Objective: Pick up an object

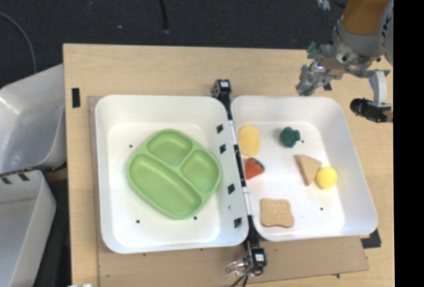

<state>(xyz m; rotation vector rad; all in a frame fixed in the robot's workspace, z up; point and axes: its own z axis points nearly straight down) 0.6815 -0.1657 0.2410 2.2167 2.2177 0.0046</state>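
Camera view: the gripper [311, 80] hangs above the table [165, 70], just past the right bin [354, 146] rim at one o'clock. I cannot tell how its jaws stand.

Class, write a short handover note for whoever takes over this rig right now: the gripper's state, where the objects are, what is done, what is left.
Gripper: above the far edge of the right bin, nothing seen between its fingers.
Right bin holds six toy foods: yellow piece, dark green piece, red piece, tan wedge touching the yellow ball, and toast slice.
Left bin holds a green divided plate.
Done: no pick yet; every item lies in a bin.
Left: lower over one item, grasp and lift it. The dark green piece looks nearest.
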